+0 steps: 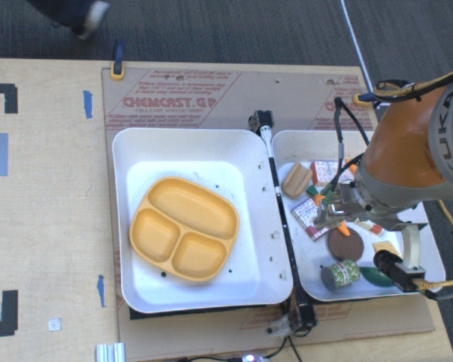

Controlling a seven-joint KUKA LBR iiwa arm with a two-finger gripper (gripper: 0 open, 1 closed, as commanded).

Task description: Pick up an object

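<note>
While the grey KUKA arm with the orange band [408,145] reaches in over the right edge of the bench, its two-finger gripper [334,211] hangs low over the middle of the right shallow white bin [432,253]; whether it is released or clenched I cannot tell, too small and cluttered.

Big stuff first: pale wooden bench [45,225], brown cardboard sheet [211,100] under both bins, red print on it partly reads "CHEMCAST" plus smaller lines too fine to read. Left shallow white bin [132,153] carries a yellow three-compartment plastic plate [183,228], sitting near its centre.

Right bin holds the pickable items, all bunched in its left and near half. Tan rounded block [295,179] toward the far left corner. White card with red print [307,216] just left of the gripper, text unreadable. Brown round disc [345,246] just nearside of the gripper, looks like the closest candidate, lying flat, no clear long axis. Small green-grey tin can [340,274] on its side near the near edge, long axis roughly along that edge. Dark green leaf-shaped piece [375,276] right of the can.

Judgement: the disc lies directly toward the near edge from the gripper, so a short shift that way and a drop would be the move; the flat disc may be hard to pinch.
</note>
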